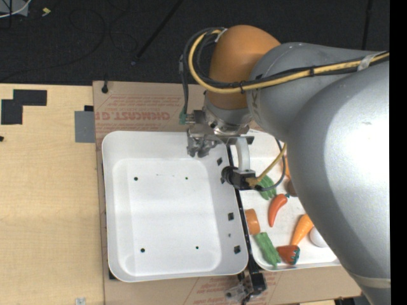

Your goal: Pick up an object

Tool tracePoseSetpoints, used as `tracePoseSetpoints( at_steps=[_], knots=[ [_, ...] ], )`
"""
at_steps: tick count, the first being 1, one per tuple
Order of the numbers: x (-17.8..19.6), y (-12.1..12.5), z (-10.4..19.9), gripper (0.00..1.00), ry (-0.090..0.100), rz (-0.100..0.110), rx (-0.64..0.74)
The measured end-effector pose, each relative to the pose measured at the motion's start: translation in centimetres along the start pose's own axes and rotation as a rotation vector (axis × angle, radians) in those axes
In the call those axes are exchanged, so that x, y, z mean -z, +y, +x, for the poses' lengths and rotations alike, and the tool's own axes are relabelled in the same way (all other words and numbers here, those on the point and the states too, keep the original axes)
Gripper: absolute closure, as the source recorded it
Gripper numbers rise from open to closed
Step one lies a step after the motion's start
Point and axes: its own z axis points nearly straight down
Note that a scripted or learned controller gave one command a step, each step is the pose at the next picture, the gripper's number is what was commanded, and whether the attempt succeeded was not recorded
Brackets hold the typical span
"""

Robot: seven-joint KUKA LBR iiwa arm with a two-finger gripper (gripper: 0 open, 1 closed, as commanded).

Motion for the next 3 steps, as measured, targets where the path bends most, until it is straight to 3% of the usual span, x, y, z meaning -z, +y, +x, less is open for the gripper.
tracePoseSetpoints(
  at_steps=[1,2,3],
  knots=[
    [-3.1,-0.1,11.1,1.0,0.002,0.002,0.006],
    [-2.0,0.1,14.0,1.0,0.0,0.0,-0.001],
    [-1.3,0.1,13.9,1.0,-0.002,0.0,0.0]
  ],
)
